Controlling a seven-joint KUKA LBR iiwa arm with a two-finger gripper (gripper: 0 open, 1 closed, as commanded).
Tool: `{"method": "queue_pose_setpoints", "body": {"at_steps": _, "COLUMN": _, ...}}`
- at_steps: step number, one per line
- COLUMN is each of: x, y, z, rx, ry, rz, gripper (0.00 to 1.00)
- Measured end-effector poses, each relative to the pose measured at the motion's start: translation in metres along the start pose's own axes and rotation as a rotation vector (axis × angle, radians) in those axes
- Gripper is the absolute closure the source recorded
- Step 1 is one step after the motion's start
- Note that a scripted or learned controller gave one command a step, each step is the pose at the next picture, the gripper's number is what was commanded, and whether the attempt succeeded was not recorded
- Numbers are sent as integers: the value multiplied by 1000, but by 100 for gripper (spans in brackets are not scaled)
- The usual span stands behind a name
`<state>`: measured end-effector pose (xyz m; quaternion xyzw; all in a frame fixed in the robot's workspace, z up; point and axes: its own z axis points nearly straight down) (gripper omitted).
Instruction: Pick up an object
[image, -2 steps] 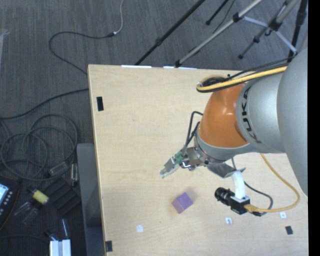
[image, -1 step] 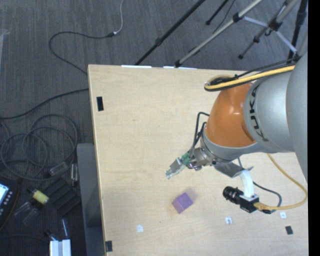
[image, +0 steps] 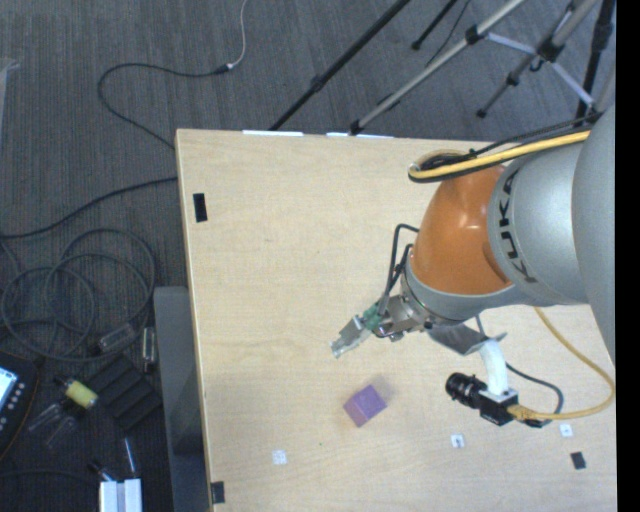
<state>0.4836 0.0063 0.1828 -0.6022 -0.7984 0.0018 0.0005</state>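
Plywood of a pale colour is seen as the top of the bench (image: 270, 260) in the camera view, which is taken from above at a slant. The grey arm (image: 560, 230) is brought in from the right, and its orange band (image: 455, 240) is shown over the middle of the bench. The gripper (image: 348, 342) is pointed to the left and slightly toward the near side, low over the bare wood. Whether it is spread or pressed together cannot be told, because its tip is small and blurred. The task's thing, a small purple block (image: 364, 404), is laid flat on the wood just near of the gripper tip and a little to its right. It is set apart from the gripper and is not touched by it. A black tape mark (image: 200, 207) is stuck close to the far left corner of the bench, and a small white marker (image: 279, 458) is placed near the front edge, to the left of the block. Beyond the bench, dark grey carpet (image: 90, 120) is seen. Loose black cables (image: 70, 290) are coiled on it at the left, and tripod legs (image: 500, 40) are spread at the far right.
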Motion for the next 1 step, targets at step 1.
{"method": "queue_pose_setpoints", "body": {"at_steps": 1, "x": 0, "y": 0, "z": 0, "rx": 0, "ry": 0, "rz": 0, "gripper": 0}}
